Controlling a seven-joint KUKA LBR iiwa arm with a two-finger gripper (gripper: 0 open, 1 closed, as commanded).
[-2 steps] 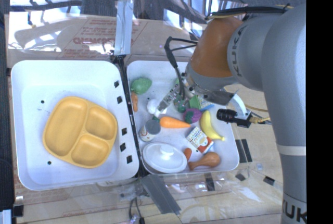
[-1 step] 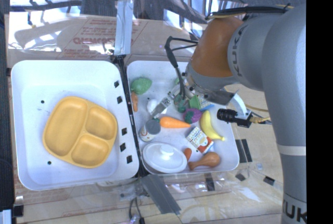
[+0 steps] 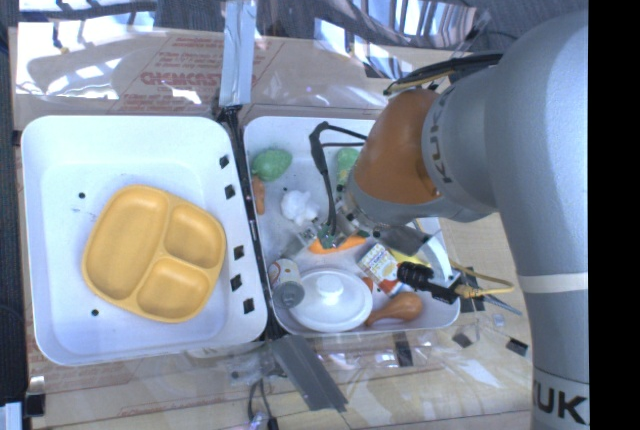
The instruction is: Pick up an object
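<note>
Looming largest, the grey arm point(image 3: 520, 148) hides its own tip, so I cannot tell what it grips. Under it, the right bin point(image 3: 262, 218) holds a white lid point(image 3: 328, 298), probably light, stiff and slippery; its centre knob looks the easiest hold.

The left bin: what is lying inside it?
Inside the left bin lies one yellow divided tray with three compartments, resting flat on the floor. The bin floor directly under the tray is covered.
</note>
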